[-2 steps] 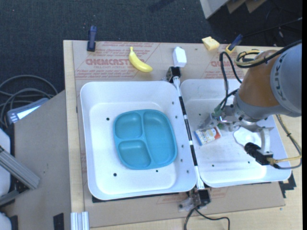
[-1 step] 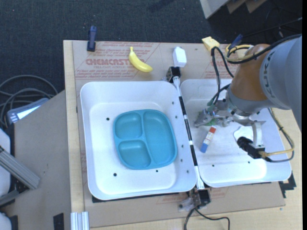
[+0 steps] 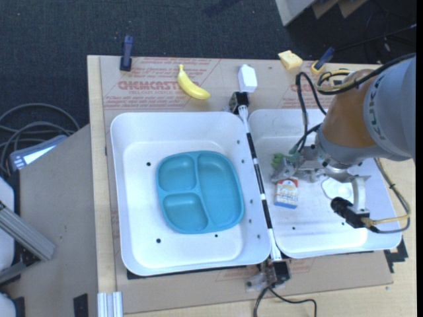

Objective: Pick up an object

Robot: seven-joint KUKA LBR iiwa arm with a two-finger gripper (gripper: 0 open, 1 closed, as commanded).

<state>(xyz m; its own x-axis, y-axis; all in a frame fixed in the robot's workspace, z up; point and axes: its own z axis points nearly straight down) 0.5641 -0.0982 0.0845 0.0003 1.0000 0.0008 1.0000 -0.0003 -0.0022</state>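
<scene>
A small white carton with a blue and orange label (image 3: 287, 193) lies flat in the right bin (image 3: 310, 233), near its left wall. Just above it sits a small green object (image 3: 278, 159). My gripper (image 3: 295, 167) hangs low over the right bin, right beside the green object and just above the carton's top edge. The grey wrist and orange band hide most of the bin's right half. A teal divided plate (image 3: 198, 191) lies in the middle of the left bin (image 3: 132, 144).
A yellow banana (image 3: 191, 85) and a white block (image 3: 248, 78) lie on the cardboard behind the bins. A yellow chunk (image 3: 289, 59) and a blue clip (image 3: 126, 51) sit at the back edge. Black cables (image 3: 350, 213) trail over the right bin.
</scene>
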